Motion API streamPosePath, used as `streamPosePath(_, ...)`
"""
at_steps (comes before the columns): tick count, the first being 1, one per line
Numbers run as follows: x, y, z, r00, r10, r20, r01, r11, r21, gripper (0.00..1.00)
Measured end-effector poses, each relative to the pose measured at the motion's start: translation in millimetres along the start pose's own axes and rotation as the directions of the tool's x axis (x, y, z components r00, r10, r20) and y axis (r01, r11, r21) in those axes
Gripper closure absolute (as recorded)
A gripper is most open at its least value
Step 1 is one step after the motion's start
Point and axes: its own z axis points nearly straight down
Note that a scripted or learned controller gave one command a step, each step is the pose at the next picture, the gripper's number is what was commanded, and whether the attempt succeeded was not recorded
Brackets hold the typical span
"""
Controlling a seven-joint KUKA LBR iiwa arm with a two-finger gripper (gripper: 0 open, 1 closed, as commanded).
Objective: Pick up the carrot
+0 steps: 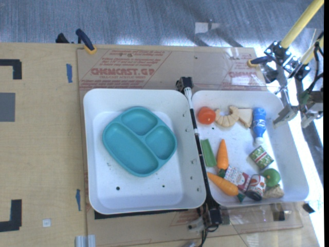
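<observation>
On the bench, two white bins sit side by side: left bin (97, 189), right bin (293, 153). Left bin holds a teal divided plate (139, 140), tilted diagonally, near the middle.

Right bin is cluttered. Far row, left to right: red-orange ball (206, 115), croissant (229, 117), blue bottle (258, 122) lying lengthwise. Carrot (222, 154) lies in the bin's left-centre, tip pointing to the far side, just beside a green stick (207, 152) on its left. Second carrot (223, 184) lies diagonally nearer the front, close below the first, its thick end near the bin's left wall, its other end touching a red-white can (241, 178). Green carton (261, 157) sits right of centre; green ball (271, 177) is in the front right corner.

Gripper (288, 112) is at the right bin's far right rim, near the bottle, well apart from both carrots. Open or closed: cannot tell, too cluttered with cables. Nothing visibly held.
</observation>
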Motion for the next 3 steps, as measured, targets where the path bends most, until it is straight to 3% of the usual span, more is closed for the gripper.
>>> streamPosePath(1, 71.3, -58.1, 11.9, 0.997, 0.074, -0.004, -0.074, 0.997, 0.003, 0.0)
streamPosePath(2, 152.1, -14.8, 85.4, 0.997, -0.077, -0.005, 0.077, 0.997, 0.008, 0.0)
streamPosePath(3, 148.3, -14.0, 82.6, 0.998, -0.071, -0.002, 0.071, 0.998, 0.003, 0.0)
